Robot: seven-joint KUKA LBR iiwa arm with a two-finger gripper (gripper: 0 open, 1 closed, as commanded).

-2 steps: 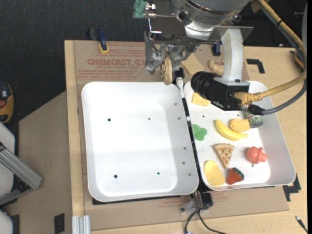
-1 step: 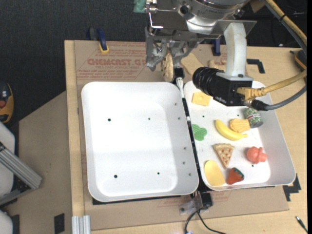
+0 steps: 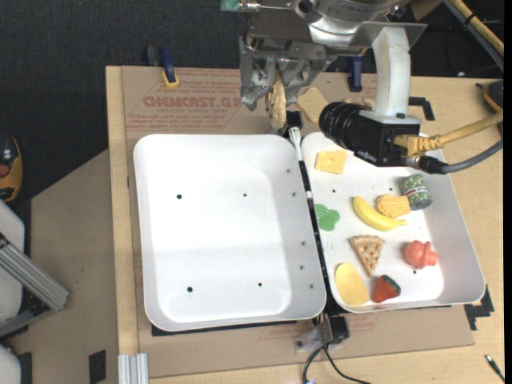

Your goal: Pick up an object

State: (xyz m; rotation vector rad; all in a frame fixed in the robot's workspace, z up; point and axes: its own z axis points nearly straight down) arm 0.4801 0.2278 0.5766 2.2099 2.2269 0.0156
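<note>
while the gripper (image 3: pixel 272 94) pinches a tan toy (image 3: pixel 278 105) between its fingers, it hangs above the bins' far edge.

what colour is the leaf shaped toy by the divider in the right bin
Green. The leaf-shaped toy shows best in the camera view, lying in the right bin beside the divider.

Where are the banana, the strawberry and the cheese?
banana (image 3: pixel 374 214), camera view, middle of its curved body.
strawberry (image 3: pixel 386 288), camera view, its red middle.
cheese (image 3: pixel 331 162), camera view, centre of the yellow square.
</note>
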